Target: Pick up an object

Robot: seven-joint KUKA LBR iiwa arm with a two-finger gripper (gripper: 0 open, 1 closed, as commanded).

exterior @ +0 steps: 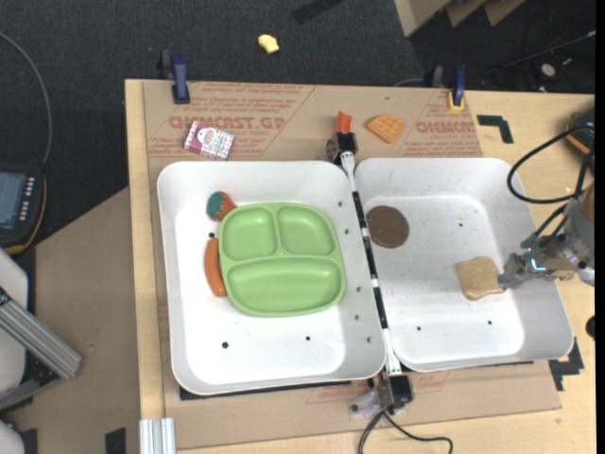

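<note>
Gripper (518,270) sits low at the right bin's (444,183) right side, its tip touching the tan bread-slice toy (479,277); how its grasp stands cannot be told. A brown round disc (387,226) lies near that bin's upper left corner. In the left bin (189,339) rests a green divided tray (281,258), with an orange sausage toy (214,267) along its left edge and a small teal-and-red piece (220,204) above. Red lettering on the cardboard bench (246,112) is too blurred to read surely. A pink-patterned packet (209,140) and a waffle toy (385,128) lie there.
</note>
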